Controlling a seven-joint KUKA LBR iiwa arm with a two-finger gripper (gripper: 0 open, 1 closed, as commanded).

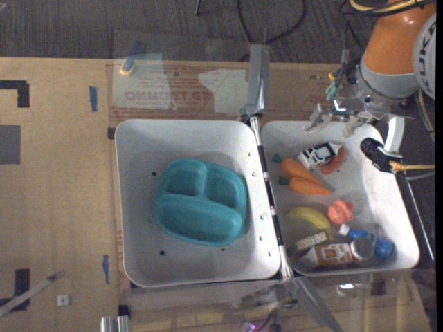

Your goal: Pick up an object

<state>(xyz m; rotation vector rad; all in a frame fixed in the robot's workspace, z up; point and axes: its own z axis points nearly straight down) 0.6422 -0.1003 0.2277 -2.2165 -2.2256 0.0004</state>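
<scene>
1. End effector point(340, 118) hovers at the upper right of the frame, above the right bin's point(408, 234) far rim; I cannot tell its finger state.
2. I judge nothing is grasped; next I must descend onto one object.
3. Right bin: two carrots point(304, 177), one banana point(309, 218).
4. Left bin point(131, 185): one teal tray point(201, 201).
</scene>
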